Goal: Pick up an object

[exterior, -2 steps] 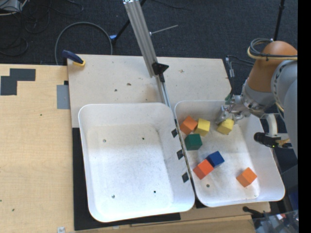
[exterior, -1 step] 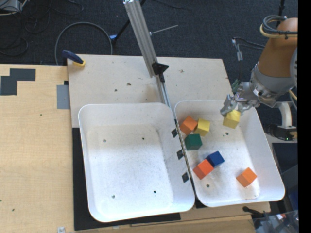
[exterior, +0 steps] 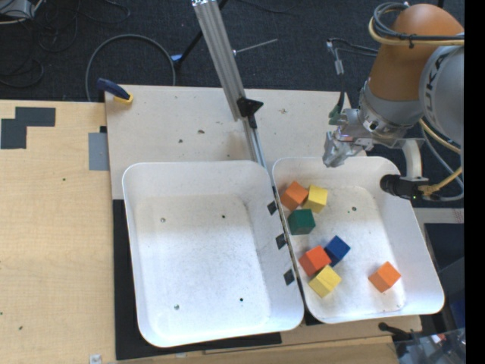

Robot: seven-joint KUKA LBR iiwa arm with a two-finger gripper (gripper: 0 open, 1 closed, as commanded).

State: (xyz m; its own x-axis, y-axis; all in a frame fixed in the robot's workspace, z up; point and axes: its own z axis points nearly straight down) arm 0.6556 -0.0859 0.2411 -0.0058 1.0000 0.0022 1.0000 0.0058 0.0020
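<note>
Pincer (exterior: 336, 156): hovers above right bin's (exterior: 424, 279) far edge; grip state you cannot tell. Blocks: orange block (exterior: 294, 195) and yellow block (exterior: 317, 197) nearest, far-left corner. Step: approach; next you descend.

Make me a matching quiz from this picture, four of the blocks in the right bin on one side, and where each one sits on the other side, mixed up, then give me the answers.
Things:
1. green block
2. blue block
3. lone orange block
4. upper yellow block

Places:
A. apart from the rest, near the right bin's right wall
B. beside the orange block at the top of the cluster
C. just below the top orange and yellow pair, near the divider
D. against the red-orange block, above the lower yellow one

Pairs: 1-C, 2-D, 3-A, 4-B
</note>
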